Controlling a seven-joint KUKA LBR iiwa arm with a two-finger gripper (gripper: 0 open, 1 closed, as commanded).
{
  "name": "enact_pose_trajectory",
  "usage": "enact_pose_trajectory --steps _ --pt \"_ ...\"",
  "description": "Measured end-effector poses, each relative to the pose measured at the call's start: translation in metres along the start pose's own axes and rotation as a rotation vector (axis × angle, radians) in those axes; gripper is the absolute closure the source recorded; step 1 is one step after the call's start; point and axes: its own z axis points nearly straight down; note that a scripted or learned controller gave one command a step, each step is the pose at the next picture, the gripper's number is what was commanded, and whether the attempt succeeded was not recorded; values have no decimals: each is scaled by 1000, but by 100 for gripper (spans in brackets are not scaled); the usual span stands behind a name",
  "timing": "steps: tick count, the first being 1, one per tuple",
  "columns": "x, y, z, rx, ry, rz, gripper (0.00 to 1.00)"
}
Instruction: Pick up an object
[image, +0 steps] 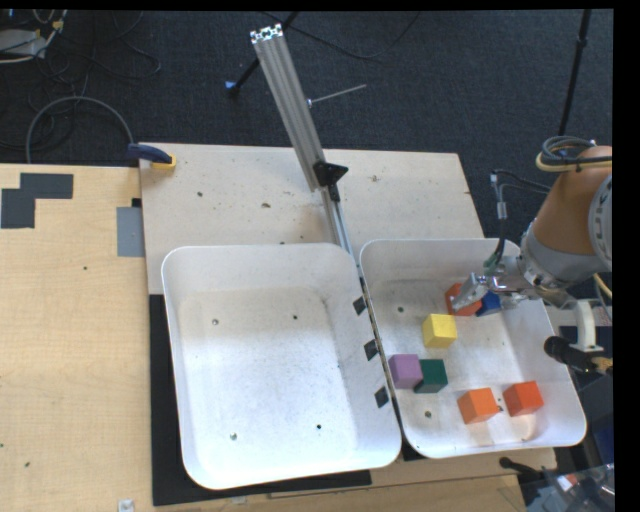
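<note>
- Two orange cube blocks (479, 404) are sitting nearest in the right white plastic bin (560, 425), untouched.
- The yellow cube block (439, 330) is lying mid-bin.
- Farthest, the pincer (478, 293) is hovering over a red-and-blue object (466, 299); its state cannot be told.
- Grasp step is underway; next, lifting requires a confirmed hold.

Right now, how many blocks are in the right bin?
5 clear: yellow, purple, green, orange, red-orange. Red and blue pieces by the end effector are partly hidden.
</note>
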Motion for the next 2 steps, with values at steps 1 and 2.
enact_pose_trajectory --steps 1,2 --pt "12 16 7 5 4 2 0" --pt "27 15 -84 20 10 0 0"
